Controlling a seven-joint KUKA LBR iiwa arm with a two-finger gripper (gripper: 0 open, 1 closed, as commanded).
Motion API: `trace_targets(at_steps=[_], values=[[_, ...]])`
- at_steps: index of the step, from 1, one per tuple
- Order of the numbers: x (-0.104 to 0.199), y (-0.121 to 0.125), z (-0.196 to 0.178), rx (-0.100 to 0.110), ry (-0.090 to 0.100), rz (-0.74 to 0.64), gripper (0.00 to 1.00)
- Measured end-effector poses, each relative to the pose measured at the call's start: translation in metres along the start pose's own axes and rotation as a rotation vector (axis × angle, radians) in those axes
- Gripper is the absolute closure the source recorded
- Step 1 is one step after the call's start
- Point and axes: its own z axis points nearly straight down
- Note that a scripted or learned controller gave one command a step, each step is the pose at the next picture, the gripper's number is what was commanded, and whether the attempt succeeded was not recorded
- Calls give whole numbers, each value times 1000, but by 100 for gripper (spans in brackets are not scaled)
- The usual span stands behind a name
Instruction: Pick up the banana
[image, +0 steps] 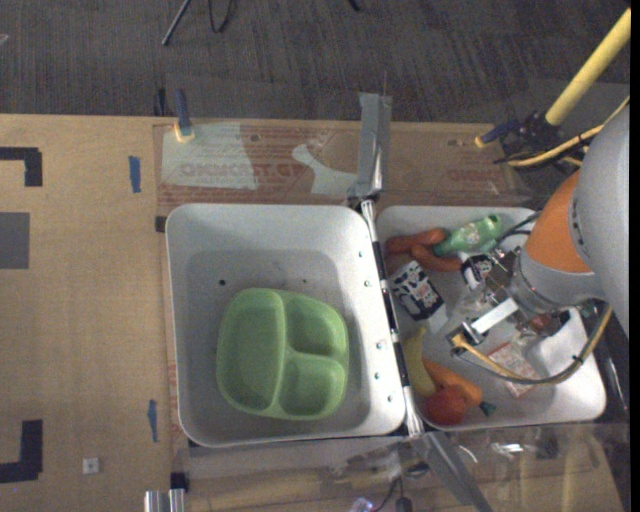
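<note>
One banana (420, 370) along right bin (575, 408) left wall.

Faint print on cardboard (232, 171), illegible

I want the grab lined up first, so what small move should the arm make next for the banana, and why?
Likely a short sideways shift of the gripper toward the right bin's left-hand wall, stopping above the banana. The banana lies along that wall next to a carrot, while the gripper hangs over the bin's middle, not above it.
</note>
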Motion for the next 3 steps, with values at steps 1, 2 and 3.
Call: trace_targets(at_steps=[1,2,3], values=[[1,1,-12,-3,-1,-3,100],[31,-32,-40,11,-9,438,100],[65,-87,-94,10,-8,341,100]])
